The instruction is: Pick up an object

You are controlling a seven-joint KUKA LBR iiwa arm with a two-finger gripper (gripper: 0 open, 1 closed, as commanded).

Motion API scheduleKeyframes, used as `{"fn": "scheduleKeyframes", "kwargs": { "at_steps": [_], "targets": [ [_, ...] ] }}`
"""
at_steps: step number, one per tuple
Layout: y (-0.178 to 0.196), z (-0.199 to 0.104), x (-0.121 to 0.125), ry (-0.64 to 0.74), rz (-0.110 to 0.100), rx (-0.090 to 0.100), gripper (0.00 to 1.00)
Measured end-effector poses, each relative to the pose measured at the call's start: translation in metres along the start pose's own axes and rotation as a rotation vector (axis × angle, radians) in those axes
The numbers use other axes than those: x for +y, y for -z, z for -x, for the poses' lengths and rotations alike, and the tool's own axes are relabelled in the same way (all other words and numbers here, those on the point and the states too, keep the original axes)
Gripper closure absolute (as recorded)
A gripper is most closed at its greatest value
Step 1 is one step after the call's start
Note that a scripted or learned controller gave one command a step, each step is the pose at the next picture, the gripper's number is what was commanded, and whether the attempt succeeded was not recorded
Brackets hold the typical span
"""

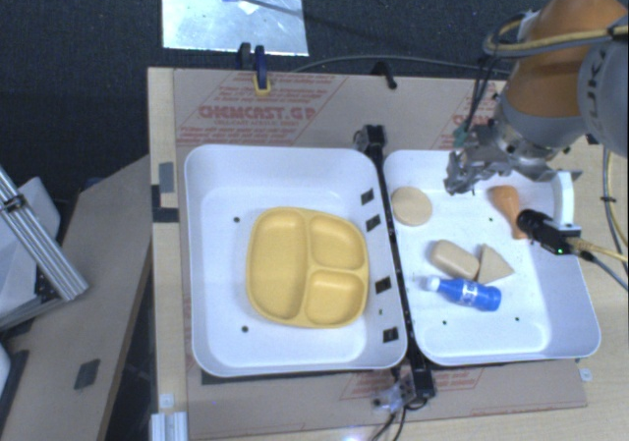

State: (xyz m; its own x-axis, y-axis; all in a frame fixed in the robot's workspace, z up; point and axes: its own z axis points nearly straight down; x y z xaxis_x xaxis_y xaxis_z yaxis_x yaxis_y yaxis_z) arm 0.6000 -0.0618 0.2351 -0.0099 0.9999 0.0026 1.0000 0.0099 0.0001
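Here, your gripper (pixel 460 179) is hovering over the right bin (pixel 570 331), finger gap impossible to tell, with the round tan disc (pixel 412 205) lying just down-left of it.

The tabletop (pixel 167 233) carries a cardboard sheet (pixel 256 110) (red print along its far edge) under two white bins side by side, the left bin (pixel 211 233) and the right bin (pixel 550 331) touching mid-tabletop.
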Motion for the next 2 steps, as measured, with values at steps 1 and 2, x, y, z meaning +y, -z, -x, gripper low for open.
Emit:
{"fn": "scheduleKeyframes", "kwargs": {
  "at_steps": [1,2],
  "targets": [
    [0.007,-0.058,-0.008,0.001,0.001,0.0,1.0],
    [0.009,-0.112,-0.013,0.001,0.001,0.0,1.0]
  ]
}}
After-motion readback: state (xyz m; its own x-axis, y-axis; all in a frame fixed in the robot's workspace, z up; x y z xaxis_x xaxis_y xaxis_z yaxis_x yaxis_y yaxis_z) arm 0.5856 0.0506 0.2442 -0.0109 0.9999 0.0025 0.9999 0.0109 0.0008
